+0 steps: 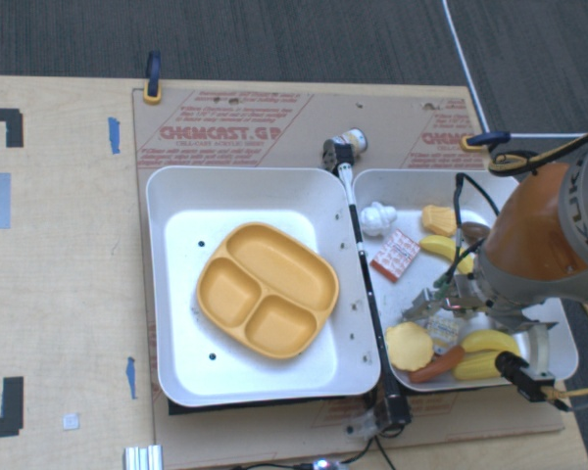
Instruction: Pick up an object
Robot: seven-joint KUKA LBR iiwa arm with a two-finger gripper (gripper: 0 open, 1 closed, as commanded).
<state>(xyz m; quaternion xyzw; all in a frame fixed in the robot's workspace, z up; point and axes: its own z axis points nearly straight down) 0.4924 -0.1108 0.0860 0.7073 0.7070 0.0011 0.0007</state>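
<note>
The right bin [404, 178] holds several toy foods. A white lump [376, 217] lies at its back left, with a red and white packet [395, 256] just in front of it. A yellow chunk [437, 219] and a thin yellow piece [439, 248] lie further right. At the front are a round yellow disc [409, 346], a red sausage [438, 365] and a banana [489, 342] beside another yellow piece [476, 365]. My gripper [432, 308] reaches down into this bin, just above the disc and a clear-looking item [444, 328]. The arm hides the bin's right part.
The left bin [176, 209] holds an orange divided plate [267, 290]. A black rail with a small fitting [341, 152] at its far end runs between the bins. Cables trail at the front edge, and clamps hold the cardboard sheet at the back.
</note>
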